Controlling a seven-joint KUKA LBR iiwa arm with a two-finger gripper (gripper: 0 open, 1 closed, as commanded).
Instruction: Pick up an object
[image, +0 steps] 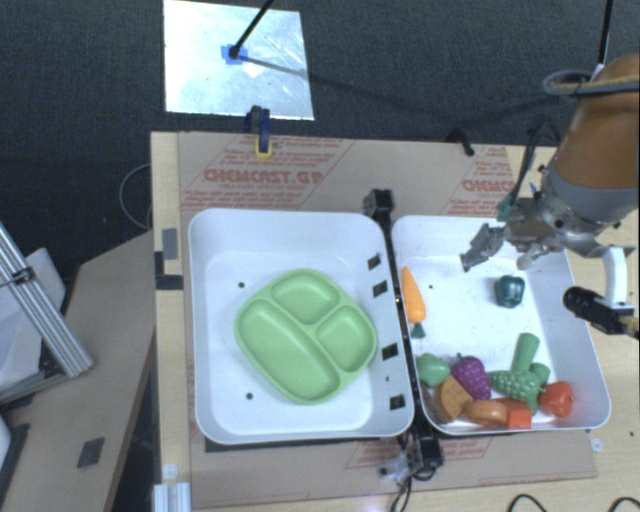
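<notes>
the gripper (497, 243) hangs above the far part of the right bin (590, 372), with the grey arm and its orange band behind it on the side where the arm comes in. its two dark fingers point down and toward the divider between the bins, and they look spread apart. i see nothing between them, so it holds no object.

just beside the gripper, a little nearer to the camera and toward the arm's side, lies a small dark teal object (509, 290) alone on the white floor of the bin. on the other side, further toward the divider, an orange carrot (411, 294) lies along the bin wall. well apart from the gripper, at the near end of the same bin, there is a heap of toy food: a purple grape bunch (470, 376), a green piece (521, 370) and a red piece (556, 398), all touching or almost touching each other. beyond the divider, the left bin (215, 300) carries a green divided plate (305, 335).

i judge that the task is in its approach step: the gripper is above the bin but not yet down on any object. the teal object seems the nearest and easiest target, because it stands free. the next move calls for a small shift until the fingers are over it, then a straight descent and a closing of the fingers around it.
</notes>
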